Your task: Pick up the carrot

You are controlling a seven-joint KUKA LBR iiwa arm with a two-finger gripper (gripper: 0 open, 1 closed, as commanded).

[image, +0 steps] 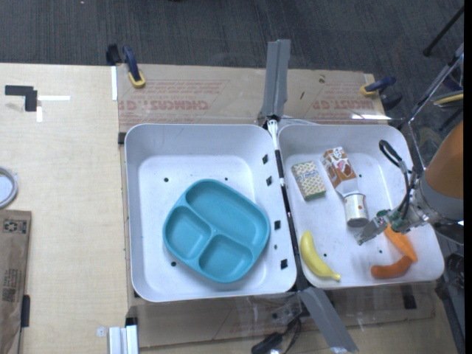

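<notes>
Carrot (394, 259) lies in the right bin's (324, 140) near right corner, curved, beside the banana (317, 257). Gripper (380, 226) hangs just above its upper end; how far apart its jaws stand is unclear.

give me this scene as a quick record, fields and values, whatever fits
left bin: holds a blue divided plate
right bin: holds carrot, banana, two small boxes, a can
carrot: bent, orange, near the right bin's front right corner
gripper: low over the right bin, just left of the carrot's upper end
banana: front left of the right bin
green box: back of the right bin, beside a red and white box
can: lying mid bin
task state: carrot not lifted
</notes>
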